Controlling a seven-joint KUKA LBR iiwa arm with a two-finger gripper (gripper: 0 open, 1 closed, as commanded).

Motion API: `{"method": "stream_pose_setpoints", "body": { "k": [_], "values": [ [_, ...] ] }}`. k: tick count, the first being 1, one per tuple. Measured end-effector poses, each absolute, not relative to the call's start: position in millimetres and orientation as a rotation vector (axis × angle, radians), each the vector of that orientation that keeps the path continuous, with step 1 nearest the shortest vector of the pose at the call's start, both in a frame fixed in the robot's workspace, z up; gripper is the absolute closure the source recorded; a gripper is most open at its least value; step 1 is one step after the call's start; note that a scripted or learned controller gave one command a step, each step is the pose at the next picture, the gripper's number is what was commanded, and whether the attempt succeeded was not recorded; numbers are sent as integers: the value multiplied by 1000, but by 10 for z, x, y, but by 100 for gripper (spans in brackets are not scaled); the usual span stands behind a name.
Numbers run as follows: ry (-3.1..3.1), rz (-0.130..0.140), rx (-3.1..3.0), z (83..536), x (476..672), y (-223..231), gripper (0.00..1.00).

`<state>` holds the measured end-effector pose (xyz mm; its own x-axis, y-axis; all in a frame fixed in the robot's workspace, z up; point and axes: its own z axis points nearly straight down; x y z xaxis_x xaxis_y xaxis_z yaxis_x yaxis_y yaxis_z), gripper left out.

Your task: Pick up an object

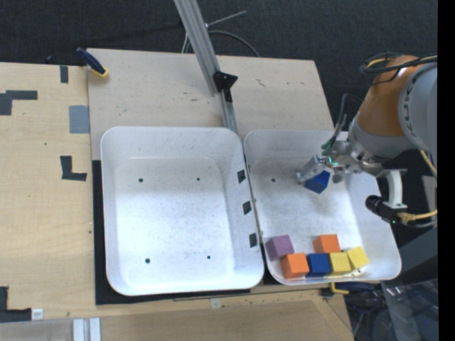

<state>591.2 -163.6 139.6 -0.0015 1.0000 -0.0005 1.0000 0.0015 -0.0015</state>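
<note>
Fingers (318, 170) gripping blue block (318, 183), arm (387, 116) bent

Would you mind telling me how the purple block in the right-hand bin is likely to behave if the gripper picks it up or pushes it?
The purple block looks like a small rigid cube, so it should probably keep its shape and slide, not roll. It seems light. The orange block sits close beside it, so a push might jostle that too.

The grey arm with the orange band (398, 112) is cut off by the right edge beyond its wrist. The jaws cover the upper part of a small blue block (318, 183); whether they pinch it cannot be told. Near the purple cube (280, 246), the dark blue cube (319, 263) partly hides the orange cube (327, 244).
</note>
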Motion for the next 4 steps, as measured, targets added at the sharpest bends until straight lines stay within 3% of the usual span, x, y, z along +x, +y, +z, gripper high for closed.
{"method": "stream_pose_setpoints", "body": {
  "k": [1,2,3,4],
  "values": [
    [-2227,0,-2220,907,6374,-1641,0],
    [-2225,5,-2217,1013,6356,-1636,100],
    [-2228,-3,-2212,1284,6317,-956,100],
    [-2233,-9,-2211,1952,6396,-49,100]
  ]
}}
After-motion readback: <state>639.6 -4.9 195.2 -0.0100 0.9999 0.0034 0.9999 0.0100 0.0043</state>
